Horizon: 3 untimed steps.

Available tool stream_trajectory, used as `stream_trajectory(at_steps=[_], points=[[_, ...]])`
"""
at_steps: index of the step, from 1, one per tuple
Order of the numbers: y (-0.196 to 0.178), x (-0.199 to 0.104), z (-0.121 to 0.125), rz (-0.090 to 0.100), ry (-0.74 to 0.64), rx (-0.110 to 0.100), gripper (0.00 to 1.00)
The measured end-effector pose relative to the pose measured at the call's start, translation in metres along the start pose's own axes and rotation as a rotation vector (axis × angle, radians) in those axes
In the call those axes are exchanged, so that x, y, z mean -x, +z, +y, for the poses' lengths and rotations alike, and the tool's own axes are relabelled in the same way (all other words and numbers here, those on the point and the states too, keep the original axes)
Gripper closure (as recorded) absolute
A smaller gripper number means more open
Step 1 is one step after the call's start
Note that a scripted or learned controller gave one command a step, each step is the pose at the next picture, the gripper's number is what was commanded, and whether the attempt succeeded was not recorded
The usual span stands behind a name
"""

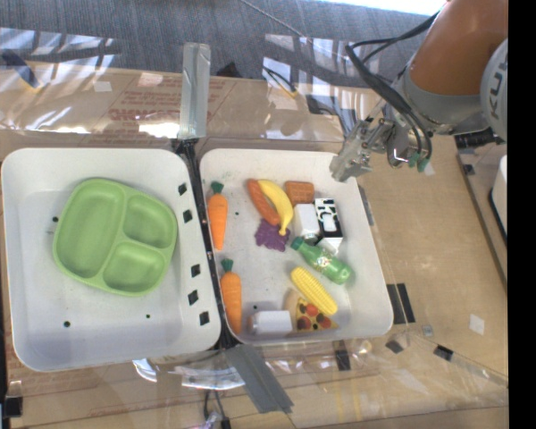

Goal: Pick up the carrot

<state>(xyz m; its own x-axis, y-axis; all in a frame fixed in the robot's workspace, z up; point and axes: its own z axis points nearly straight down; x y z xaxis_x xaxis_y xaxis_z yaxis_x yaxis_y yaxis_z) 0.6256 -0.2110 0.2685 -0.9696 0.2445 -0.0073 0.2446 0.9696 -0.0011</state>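
Carrot [217, 221] beside bin's left wall [199, 239]

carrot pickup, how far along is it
Nothing looks done yet: both carrots lie along the left wall of the right bin. The end effector hangs above that bin's far right corner, carrying nothing. Reach, grasp and lift all remain.

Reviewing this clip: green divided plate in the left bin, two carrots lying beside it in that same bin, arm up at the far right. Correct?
Not quite. The camera view shows both carrots in the right bin, along its left wall. The green divided plate sits in the left bin, and the arm is at far right.
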Motion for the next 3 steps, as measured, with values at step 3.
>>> stream_trajectory(at_steps=[3], points=[[-0.107, -0.133, -0.034, -0.004, -1.365, -0.001, 1.00]])
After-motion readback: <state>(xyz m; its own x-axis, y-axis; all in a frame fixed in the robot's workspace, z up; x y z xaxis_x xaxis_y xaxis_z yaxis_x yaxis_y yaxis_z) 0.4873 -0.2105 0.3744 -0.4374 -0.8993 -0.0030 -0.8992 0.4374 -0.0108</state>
